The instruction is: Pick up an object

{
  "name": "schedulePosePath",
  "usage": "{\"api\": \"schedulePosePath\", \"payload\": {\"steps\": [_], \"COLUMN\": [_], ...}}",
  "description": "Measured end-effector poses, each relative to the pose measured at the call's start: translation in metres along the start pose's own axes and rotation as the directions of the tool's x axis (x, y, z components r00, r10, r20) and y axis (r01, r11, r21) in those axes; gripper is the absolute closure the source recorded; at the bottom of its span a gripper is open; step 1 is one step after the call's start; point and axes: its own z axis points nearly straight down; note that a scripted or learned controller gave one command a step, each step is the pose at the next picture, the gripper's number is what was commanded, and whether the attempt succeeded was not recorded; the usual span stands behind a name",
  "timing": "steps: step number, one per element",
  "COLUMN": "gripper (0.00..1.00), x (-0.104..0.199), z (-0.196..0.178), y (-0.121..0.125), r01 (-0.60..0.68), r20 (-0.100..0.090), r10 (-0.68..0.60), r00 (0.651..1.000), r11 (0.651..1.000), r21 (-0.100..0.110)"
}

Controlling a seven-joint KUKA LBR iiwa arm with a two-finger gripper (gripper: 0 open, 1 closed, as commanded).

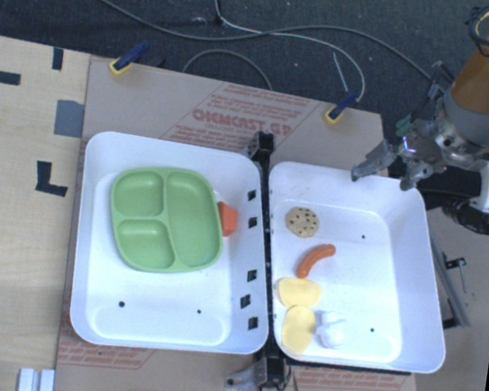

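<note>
My gripper (387, 170) hangs over the far edge of the right bin (418, 252), its two fingers spread apart with nothing between them. Below it in that bin lie a round chocolate-chip cookie (302, 221), an orange-red sausage (315, 260), two yellow pieces (297, 309) and a small white object (331, 330). The cookie is the nearest of these to the gripper, to its lower left. In the left bin (92, 240) sits a green divided plate (166, 219) with a small orange item (228, 220) at its right edge.
The two bins are joined by a black-clipped divider (261, 238). They rest on a cardboard sheet (229, 115) held by blue and yellow clamps (129, 59). Cables trail across the dark floor behind.
</note>
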Motion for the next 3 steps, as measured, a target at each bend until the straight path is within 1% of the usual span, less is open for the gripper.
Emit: {"api": "schedulePosePath", "payload": {"steps": [1, 2, 3], "gripper": [0.00, 0.00, 0.00], "x": [0.001, 0.000, -0.005], "z": [-0.009, 0.035, 0.081], "y": [0.002, 0.003, 0.001], "r01": [0.003, 0.003, 0.003], "r20": [0.002, 0.003, 0.003], "r10": [-0.003, -0.003, -0.003], "r00": [1.000, 1.000, 1.000], "r11": [1.000, 1.000, 1.000], "r21": [-0.013, -0.009, -0.009]}}
